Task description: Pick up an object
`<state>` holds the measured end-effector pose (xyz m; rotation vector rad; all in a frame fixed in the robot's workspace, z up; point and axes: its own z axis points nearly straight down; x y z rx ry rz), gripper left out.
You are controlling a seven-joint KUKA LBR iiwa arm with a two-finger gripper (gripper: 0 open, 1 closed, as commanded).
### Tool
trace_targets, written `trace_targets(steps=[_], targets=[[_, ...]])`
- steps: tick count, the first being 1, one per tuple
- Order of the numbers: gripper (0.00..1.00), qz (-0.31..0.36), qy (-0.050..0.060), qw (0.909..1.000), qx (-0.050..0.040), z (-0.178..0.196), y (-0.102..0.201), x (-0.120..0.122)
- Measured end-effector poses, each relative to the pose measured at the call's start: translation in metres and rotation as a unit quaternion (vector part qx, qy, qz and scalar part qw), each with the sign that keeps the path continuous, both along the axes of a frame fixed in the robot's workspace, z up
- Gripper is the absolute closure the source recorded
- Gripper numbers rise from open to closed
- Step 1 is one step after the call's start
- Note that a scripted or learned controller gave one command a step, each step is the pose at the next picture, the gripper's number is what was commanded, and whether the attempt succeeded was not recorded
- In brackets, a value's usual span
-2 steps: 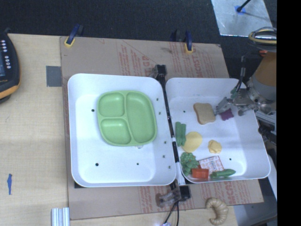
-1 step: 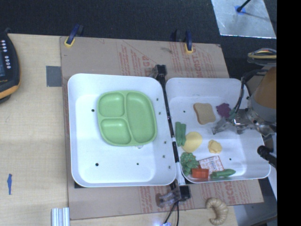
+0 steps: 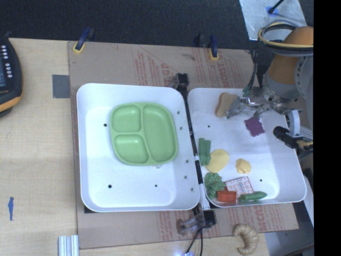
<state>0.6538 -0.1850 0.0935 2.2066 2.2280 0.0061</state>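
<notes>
One tan piece [image 3: 223, 104] lies just beside the pincer [image 3: 234, 110].

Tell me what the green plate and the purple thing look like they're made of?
The green plate looks like smooth, molded plastic: one even colour, rounded dividers, a soft sheen. The purple thing sits in the right bin; its flat, dull colour and lumpy edge suggest plastic or rubber toy food, but it is too small to tell for sure.

Arm [image 3: 290, 63]: grey casing, orange band above wrist, yellow-black ring on top. Gripper [image 3: 234, 110]: small metallic fingers, dark cables alongside, possibly a black bracket.
</notes>
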Motion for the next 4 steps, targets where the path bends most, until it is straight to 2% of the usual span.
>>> trace_targets(steps=[1,2,3,4], targets=[[0.00,-0.004,0.007,1.0000,0.0007,-0.002,-0.020,-0.039],[1.00,-0.002,0.005,1.0000,0.0003,0.010,-0.020,-0.037],[0.00,-0.001,0.005,1.0000,0.0002,0.010,-0.020,-0.037],[1.00,0.000,0.005,1.0000,-0.0004,0.021,-0.020,-0.036]])
